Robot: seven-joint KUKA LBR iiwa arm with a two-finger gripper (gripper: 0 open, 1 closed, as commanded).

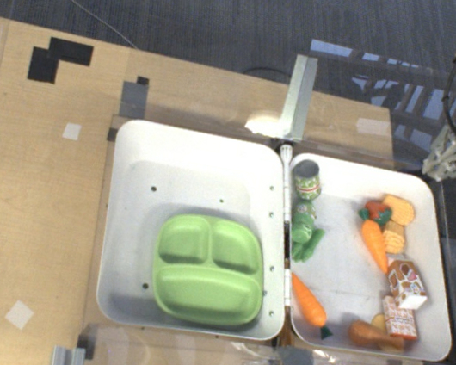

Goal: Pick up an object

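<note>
Wooden tabletop [22, 211], dark carpet beyond. Left bin [138, 170] carries green divided plate [208, 270], bare white floor around it. Right bin [331, 265] crowded: green can [306, 182] at top-left corner, green leafy piece [304, 236] below it, carrot [308, 301] by left wall, second carrot [374, 244], crackers [398, 210], two small cartons [402, 302], sausage [371, 335] along right side. Open room mid-bin. Carton print unreadable. Gripper [452, 160] sits off top-right corner, outside bin, well apart from items; open or closed — can't tell.
</note>
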